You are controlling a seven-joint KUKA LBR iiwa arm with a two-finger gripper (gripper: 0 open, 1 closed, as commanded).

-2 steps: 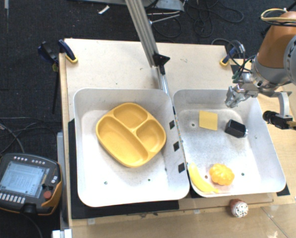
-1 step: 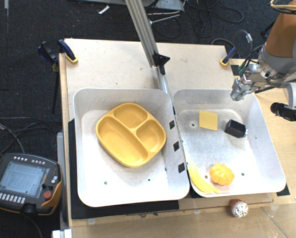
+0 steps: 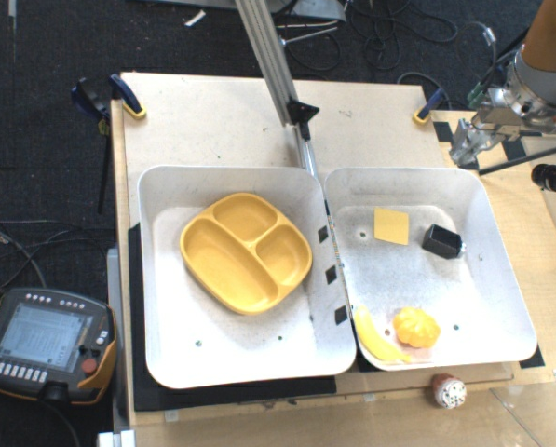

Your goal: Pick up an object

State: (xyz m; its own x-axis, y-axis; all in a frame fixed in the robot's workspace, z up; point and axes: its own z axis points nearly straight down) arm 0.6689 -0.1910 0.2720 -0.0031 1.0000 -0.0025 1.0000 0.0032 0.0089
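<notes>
The right bin (image 3: 501, 277) holds four loose things. A flat, pale yellow square block (image 3: 391, 225) lies near the bin's far wall, its top face plain and matte. Just to its right, a little apart from it, sits a small black block (image 3: 441, 241) — dark, boxy, turned at a slant to the bin's walls. At the near edge of the same bin a lumpy yellow-orange toy (image 3: 416, 328) rests close beside a yellow banana (image 3: 374, 337), which curves along the bin's near left corner; whether the two touch cannot be told.

The left bin (image 3: 156, 277) bears a yellow divided plate (image 3: 246, 250) with three compartments, lying flat and turned at an angle to the bin's sides.

The gripper (image 3: 467, 143) hangs beyond the right bin's far right corner, outside its rim and above the bench (image 3: 203, 119), under the grey wrist and orange band. All the things in the right bin lie well apart from it — the black block is the nearest, the banana and the lumpy toy the farthest. Nothing is between the fingers; whether they stand apart or together cannot be told, as they are small and blurred against the cables behind.

A small white spotted ball (image 3: 450, 392) lies on the bench just outside the right bin's near rim.
</notes>
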